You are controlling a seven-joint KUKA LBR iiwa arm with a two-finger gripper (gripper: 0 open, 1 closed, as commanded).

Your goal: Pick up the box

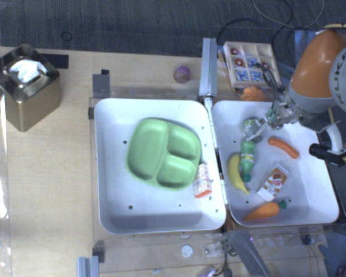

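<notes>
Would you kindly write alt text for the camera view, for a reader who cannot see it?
The gripper hovers over the right bin, near its far edge, above a banana, green bottle, two carrots and a small box. The left bin holds a green divided tray and a small carton.

**Box: flat in right bin**

Small box (274, 181), white w/ red-brown print on top face. Lies flat, turned diagonal, on floor of right bin (326, 203), lower-middle area. Carrot (263, 210) just below it, banana (237, 174) to its left, sausage (284, 148) above. Apart from all three, nothing on top.
</notes>
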